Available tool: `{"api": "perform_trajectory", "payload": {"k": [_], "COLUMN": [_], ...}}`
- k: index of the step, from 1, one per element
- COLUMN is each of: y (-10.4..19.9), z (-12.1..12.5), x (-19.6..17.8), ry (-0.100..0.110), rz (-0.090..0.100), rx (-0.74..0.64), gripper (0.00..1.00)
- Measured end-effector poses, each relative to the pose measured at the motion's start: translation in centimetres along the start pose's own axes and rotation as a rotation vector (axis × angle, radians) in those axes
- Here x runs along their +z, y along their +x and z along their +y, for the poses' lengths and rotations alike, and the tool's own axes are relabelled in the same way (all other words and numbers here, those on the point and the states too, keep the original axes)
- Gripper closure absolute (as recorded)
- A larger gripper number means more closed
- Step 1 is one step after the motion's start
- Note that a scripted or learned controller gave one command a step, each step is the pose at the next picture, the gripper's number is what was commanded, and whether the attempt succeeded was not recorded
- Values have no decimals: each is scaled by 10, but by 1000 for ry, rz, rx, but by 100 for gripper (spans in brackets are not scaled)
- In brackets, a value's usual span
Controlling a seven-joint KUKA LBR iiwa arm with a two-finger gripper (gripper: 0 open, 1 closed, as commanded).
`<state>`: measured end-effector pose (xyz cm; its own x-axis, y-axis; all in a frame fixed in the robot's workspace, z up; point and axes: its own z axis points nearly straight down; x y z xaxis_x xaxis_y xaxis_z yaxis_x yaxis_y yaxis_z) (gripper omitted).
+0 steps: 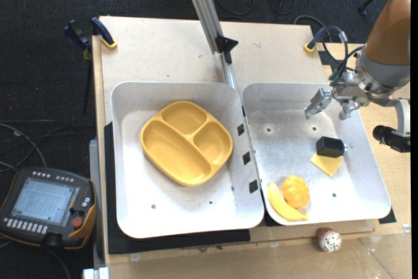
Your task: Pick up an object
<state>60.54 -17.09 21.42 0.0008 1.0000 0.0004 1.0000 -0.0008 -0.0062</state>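
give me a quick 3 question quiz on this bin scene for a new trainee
1. True or false: the yellow divided plate lies in the right bin.
2. Multiple choice: what does the black block rest against? A) the banana B) a flat yellow piece C) the plate
3. Short answer: is the hand holding anything between its fingers?

Key:
1. False. The plate lies in the left bin.
2. B. The block sits on the upper edge of the flat yellow piece in the right bin.
3. No. The hand hangs open over the upper part of the right bin, above the block, with nothing between its fingers.
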Motion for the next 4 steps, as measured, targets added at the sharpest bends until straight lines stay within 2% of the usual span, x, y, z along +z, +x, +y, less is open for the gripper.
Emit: {"api": "perform_trajectory", "payload": {"k": [1,2,3,4], "y": [1,4,4,6], "z": [2,2,4,3], "x": [44,108,93,50], "ry": [-1,0,-8,-12], "rz": [0,1,-2,-2], "rx": [-1,-1,-1,-3], "gripper": [0,0,100,100]}}
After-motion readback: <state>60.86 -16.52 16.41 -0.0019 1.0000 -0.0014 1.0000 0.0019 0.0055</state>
